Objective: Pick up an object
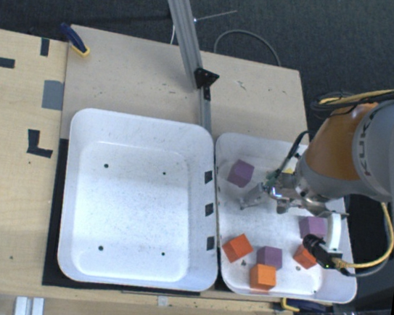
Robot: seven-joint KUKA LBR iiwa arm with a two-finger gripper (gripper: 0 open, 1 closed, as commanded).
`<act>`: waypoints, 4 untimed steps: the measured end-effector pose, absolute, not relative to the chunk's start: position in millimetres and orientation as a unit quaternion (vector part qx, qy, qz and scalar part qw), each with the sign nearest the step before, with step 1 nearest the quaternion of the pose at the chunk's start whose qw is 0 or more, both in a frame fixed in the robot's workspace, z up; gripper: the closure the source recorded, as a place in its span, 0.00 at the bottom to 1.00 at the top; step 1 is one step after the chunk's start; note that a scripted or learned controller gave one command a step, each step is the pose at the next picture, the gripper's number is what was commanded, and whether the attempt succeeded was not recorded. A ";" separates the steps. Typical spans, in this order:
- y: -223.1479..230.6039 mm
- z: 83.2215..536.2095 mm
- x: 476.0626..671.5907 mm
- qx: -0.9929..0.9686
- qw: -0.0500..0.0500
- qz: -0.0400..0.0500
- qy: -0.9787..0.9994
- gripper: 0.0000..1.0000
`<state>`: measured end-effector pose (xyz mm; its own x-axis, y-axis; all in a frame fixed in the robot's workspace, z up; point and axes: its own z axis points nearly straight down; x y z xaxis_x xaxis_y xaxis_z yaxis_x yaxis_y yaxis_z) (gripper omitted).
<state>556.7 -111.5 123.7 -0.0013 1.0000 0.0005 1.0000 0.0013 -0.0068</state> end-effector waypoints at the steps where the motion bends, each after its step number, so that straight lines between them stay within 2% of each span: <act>1: -111.0 89.8 555.7 -0.707 0.001 0.002 -0.708 0.00; 2: -109.9 101.0 556.1 -0.706 0.002 0.001 -0.708 1.00; 4: -105.7 216.4 556.8 -0.706 -0.002 -0.001 -0.708 1.00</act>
<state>556.8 -105.7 216.4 -0.0020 1.0000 -0.0009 1.0000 0.0020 0.0048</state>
